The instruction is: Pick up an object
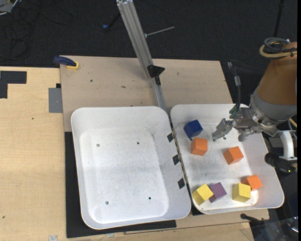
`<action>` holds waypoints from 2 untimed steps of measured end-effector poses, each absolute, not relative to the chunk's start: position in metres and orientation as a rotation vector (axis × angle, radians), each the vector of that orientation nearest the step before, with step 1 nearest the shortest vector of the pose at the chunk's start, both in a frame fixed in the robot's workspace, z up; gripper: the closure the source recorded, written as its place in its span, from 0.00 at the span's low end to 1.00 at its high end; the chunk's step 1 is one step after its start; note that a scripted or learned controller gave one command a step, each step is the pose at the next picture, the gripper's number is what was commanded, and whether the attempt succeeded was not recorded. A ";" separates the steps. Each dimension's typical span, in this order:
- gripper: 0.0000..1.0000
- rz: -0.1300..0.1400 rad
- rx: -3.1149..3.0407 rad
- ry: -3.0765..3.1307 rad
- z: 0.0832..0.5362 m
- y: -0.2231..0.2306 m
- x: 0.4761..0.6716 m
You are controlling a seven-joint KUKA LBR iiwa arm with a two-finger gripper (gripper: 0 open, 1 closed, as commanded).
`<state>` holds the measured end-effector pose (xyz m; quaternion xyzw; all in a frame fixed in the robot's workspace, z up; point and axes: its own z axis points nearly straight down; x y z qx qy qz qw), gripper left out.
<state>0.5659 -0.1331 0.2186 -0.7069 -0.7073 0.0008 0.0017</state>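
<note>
The right bin (271,197) holds several small blocks. A blue cube (192,128) lies near its back left, with an orange cube (199,146) just in front of it. A second orange cube (233,154) sits mid-bin. Along the front edge lie a yellow block (203,193), a purple block (218,190), another yellow block (242,192) and a small orange block (254,182). My gripper (231,132) hangs over the back middle of this bin, right of the blue cube and above the second orange cube. Its fingers stand open with nothing between them.
The left bin (80,119) lies beside the right one, with black clips at the shared edge. A slanted aluminium bar (138,36) rises behind the bins. A blue and yellow clamp (66,62) sits at the bench's back left corner.
</note>
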 end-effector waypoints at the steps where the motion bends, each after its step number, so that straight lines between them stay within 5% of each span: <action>1: 0.00 0.002 -2.221 -2.218 0.219 -0.134 0.566; 2: 0.00 0.008 -2.217 -2.216 0.172 -0.139 0.560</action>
